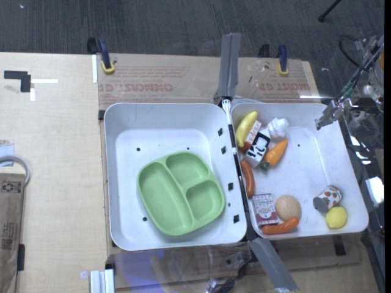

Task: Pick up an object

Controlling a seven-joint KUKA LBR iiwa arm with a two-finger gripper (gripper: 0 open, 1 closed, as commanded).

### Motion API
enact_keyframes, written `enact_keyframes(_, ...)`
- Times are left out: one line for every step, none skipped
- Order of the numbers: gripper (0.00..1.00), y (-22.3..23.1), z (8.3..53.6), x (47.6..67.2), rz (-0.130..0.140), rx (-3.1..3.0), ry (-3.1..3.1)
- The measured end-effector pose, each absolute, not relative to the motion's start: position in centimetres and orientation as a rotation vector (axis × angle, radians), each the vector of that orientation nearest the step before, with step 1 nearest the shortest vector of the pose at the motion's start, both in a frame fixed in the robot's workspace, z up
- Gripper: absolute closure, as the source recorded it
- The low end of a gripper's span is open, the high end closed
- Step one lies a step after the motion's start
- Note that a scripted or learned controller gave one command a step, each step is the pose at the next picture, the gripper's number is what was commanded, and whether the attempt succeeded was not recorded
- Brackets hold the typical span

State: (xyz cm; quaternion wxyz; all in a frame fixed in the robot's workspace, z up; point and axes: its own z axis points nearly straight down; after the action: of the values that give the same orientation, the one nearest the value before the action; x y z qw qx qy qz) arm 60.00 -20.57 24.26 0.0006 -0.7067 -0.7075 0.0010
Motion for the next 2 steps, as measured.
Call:
enact_keyframes(0.0, -22.3, 27.5, 57.3, 0.002, -1.98, -2.439)
enact_keyframes(0.0, -14.2, 18.6, 59.1, 0.003, -2.039, -2.388)
